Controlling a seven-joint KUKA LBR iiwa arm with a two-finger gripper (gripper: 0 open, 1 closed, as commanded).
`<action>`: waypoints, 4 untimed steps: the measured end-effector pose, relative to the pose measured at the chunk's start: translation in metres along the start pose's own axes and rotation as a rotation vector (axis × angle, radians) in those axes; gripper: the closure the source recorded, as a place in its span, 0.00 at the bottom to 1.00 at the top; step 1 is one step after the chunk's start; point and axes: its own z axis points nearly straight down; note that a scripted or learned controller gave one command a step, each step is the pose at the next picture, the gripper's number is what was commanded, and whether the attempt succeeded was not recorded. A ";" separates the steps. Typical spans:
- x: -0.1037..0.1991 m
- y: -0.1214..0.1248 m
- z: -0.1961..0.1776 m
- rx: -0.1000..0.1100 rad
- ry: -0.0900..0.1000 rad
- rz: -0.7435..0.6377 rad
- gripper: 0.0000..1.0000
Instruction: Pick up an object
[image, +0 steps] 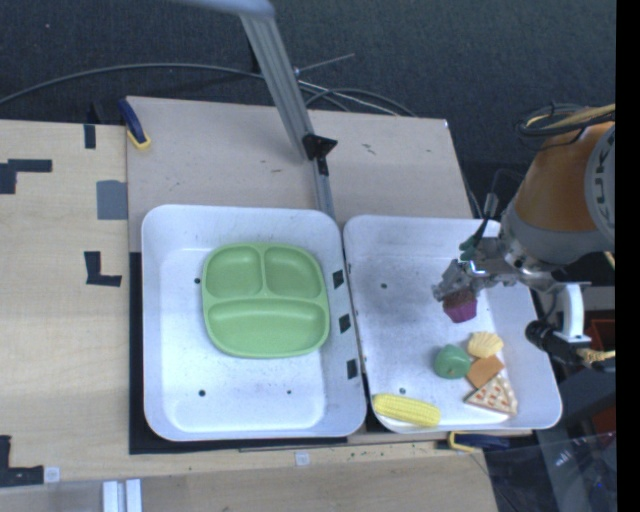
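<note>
My gripper (458, 292) hangs over the right bin (400, 290), near its right-hand middle. A small purple object (461, 308) sits directly under the fingertips and looks to be between them. Below it lie a green apple-like piece (451, 361), a tan shell-shaped piece (485, 345), an orange wedge (483, 371) and a pizza slice (491, 396). A yellow corn cob (406, 409) rests at the bin's front edge.
The left bin (170, 330) holds a green divided plate (266, 299). A grey metal pole (290, 90) slants down to the seam between the bins. The arm's orange band (560, 190) is at the right edge.
</note>
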 end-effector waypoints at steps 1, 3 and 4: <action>0.000 0.001 -0.023 0.001 0.001 0.000 1.00; 0.112 0.033 -0.009 0.005 0.002 -0.007 1.00; 0.174 0.052 -0.012 0.003 0.002 -0.007 1.00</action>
